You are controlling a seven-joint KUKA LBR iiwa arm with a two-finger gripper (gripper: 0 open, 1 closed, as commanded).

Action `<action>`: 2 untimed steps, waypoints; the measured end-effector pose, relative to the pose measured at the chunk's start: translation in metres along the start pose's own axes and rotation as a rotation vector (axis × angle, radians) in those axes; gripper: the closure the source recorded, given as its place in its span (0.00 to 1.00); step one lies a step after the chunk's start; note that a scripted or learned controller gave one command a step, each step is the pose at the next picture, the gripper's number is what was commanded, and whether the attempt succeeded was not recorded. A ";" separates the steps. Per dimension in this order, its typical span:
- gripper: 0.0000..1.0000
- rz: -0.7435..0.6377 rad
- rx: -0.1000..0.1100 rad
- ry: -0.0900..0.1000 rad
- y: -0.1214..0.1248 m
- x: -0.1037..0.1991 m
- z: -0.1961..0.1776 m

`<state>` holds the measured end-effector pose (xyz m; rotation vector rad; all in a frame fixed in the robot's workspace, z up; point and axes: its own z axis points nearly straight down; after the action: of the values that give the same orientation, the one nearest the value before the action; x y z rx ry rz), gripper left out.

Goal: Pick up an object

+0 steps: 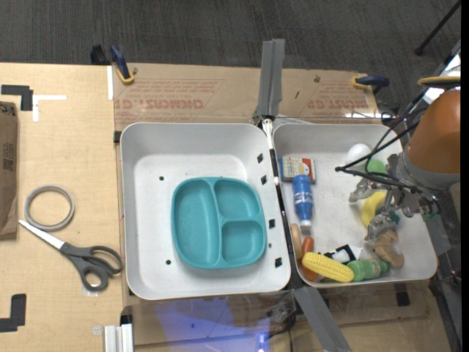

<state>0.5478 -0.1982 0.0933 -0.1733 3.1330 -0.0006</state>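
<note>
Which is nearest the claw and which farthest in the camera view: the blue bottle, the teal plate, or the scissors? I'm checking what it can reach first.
1. Blue bottle, in the right bin with the claw.
2. Teal plate, in the left bin.
3. Scissors, out on the bench, far left.

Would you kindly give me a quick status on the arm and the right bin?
Gripper low in the right bin, nothing seen between its fingers. Yellow item right beside it, grasp unconfirmed. Corn cob and blue bottle lie apart.
</note>
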 end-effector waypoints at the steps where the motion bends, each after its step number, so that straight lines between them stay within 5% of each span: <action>1: 1.00 -0.004 0.003 -0.005 0.001 -0.003 -0.011; 2: 0.00 -0.004 0.002 -0.005 0.001 -0.003 -0.011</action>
<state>0.5503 -0.1964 0.1040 -0.1795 3.1272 -0.0037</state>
